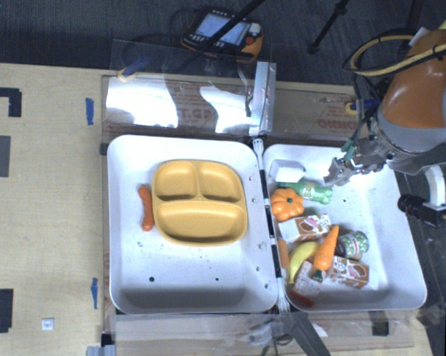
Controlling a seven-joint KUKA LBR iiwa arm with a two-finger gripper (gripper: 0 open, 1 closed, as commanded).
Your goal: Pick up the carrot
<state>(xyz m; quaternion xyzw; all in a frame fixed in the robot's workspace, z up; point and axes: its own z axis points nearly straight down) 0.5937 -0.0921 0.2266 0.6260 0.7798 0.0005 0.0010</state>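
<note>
While the arm (415,93) reaches in from the right of my feed, I log the following on the bench (37,202). Claw (341,171): hanging over the far part of the right bin (398,218), near a green item (315,191) lying below it; I cannot tell from this slant whether it is spread or closed, and I see nothing between its tips. Carrot (325,248): in the right bin, lying tilted across the pile, its thick end toward the far side, apart from the claw. Just beside it, a yellow banana (301,258) on its left and printed packets (312,226) above and below right (348,272). Small orange pumpkin (287,204): far-left part of the same bin, between the green item and the packets. Dark round item (355,244): right of the carrot; its label is too small for me to read. Left bin (123,265): a yellow divided plate (200,202) with three compartments, sitting roughly in the middle, and a thin orange-red sausage-shaped piece (146,208) lying just beside the plate's left edge. Beyond the bins, a handheld controller (222,32) with a lit screen rests on the dark floor.
</note>
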